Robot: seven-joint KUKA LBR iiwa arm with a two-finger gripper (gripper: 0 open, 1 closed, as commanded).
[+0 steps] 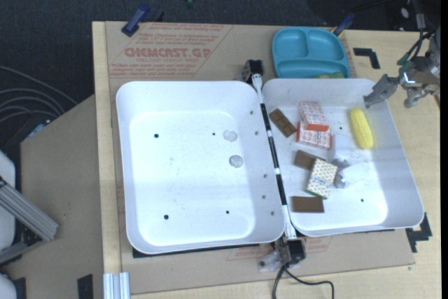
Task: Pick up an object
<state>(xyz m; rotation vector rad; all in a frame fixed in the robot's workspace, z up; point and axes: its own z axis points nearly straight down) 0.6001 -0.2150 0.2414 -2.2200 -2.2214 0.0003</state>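
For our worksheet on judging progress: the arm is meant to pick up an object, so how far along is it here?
Nothing looks done: the corn cob, red-and-white box and brown blocks lie in the right bin. In hand: the gripper is open above that bin's far right corner, holding nothing. Left: descend, grasp, lift.

tool point(399, 89): grey metal, two thin fingers | dark cables above it | bare metal brackets at wrist

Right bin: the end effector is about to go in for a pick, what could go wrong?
1. The white-and-orange carton, brown blocks and green-patterned box crowd together; a descent there may nudge neighbours rather than grip one.
2. The yellow corn cob is rounded and could roll away.
3. The end effector sits over the right bin's far rim, which it might clip.
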